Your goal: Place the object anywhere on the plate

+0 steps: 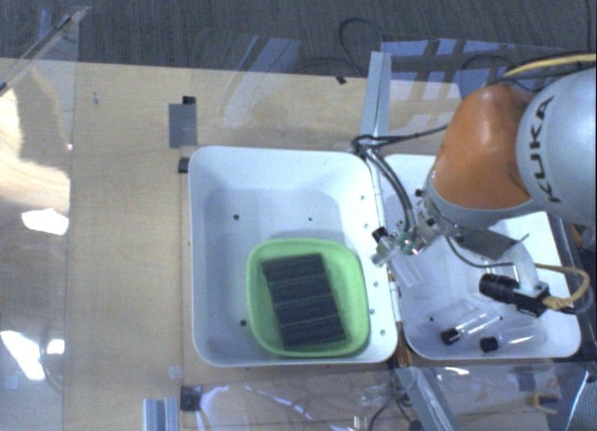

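A green square plate (352, 275) lies in the left bin (224, 233), towards its front. A dark grey ridged block (302, 300) rests flat on the plate, slightly turned. My gripper (469, 339) hangs low over the front of the right bin (550, 233), well to the right of the plate. Its two pale fingers with black tips (451, 334) stand apart and hold nothing. The grey and orange arm (494, 154) covers much of the right bin.
Cables (387, 187) run from the arm along the wall between the two bins. A black fitting (508, 291) sticks out at the wrist. A metal post (376, 93) stands behind the bins. Wooden benchtop (103, 233) spreads to the left.
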Motion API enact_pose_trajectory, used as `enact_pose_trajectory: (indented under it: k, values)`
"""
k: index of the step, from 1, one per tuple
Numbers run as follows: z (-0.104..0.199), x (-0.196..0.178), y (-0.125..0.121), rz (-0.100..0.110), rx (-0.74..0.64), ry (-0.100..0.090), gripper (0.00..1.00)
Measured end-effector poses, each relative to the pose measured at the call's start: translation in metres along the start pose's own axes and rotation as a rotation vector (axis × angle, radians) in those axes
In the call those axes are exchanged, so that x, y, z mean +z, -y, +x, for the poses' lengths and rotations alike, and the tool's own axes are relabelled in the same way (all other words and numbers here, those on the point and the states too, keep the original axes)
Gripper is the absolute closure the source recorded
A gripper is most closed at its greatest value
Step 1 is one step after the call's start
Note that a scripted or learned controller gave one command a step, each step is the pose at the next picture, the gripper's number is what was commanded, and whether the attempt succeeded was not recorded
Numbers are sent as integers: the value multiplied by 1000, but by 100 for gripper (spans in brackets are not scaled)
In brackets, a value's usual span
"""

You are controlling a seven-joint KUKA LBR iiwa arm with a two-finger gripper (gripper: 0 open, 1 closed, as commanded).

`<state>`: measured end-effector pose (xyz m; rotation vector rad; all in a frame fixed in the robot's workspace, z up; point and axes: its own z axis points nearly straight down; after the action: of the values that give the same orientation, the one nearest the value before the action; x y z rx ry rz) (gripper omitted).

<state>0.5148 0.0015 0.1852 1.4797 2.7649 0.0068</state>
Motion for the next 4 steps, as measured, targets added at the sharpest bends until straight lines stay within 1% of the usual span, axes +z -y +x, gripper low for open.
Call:
enact_pose_trajectory:
  k: [1, 2, 3, 4]
  values:
    - [48, -24, 0, 0, -64, -1, 100]
    - [47, -24, 0, 0, -63, 0, 0]
    - [47, -35, -2, -6, -65, 2, 100]
    - [67, 1, -12, 2, -144, -2, 100]
